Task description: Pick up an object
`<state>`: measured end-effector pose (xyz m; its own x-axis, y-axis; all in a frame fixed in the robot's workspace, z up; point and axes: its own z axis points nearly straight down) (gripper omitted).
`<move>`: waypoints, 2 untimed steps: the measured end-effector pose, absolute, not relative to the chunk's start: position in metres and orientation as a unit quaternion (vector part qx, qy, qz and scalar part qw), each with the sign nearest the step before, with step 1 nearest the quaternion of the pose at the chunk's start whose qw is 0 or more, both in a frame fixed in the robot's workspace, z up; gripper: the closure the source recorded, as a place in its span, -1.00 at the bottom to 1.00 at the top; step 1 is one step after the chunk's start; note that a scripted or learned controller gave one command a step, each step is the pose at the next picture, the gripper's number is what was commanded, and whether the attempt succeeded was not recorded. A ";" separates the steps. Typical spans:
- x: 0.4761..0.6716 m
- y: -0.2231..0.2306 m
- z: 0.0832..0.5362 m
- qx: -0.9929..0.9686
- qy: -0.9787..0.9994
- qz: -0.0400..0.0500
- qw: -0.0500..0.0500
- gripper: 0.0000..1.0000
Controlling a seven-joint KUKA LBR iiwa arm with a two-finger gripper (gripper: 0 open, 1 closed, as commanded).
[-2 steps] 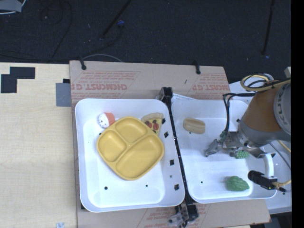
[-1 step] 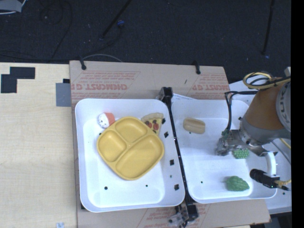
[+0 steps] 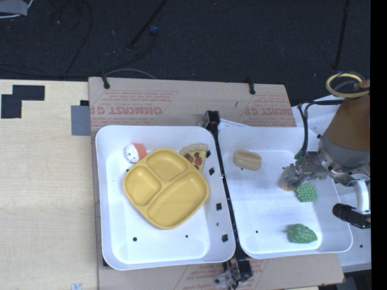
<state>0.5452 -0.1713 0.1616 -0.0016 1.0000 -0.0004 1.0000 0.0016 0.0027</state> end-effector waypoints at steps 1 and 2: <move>0.546 -0.172 0.215 0.706 0.708 0.001 0.002 1.00; 0.546 -0.122 0.206 0.706 0.708 -0.001 -0.002 1.00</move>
<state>0.5460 -0.1218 0.2062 -0.0029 1.0000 0.0019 1.0000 0.0029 -0.0038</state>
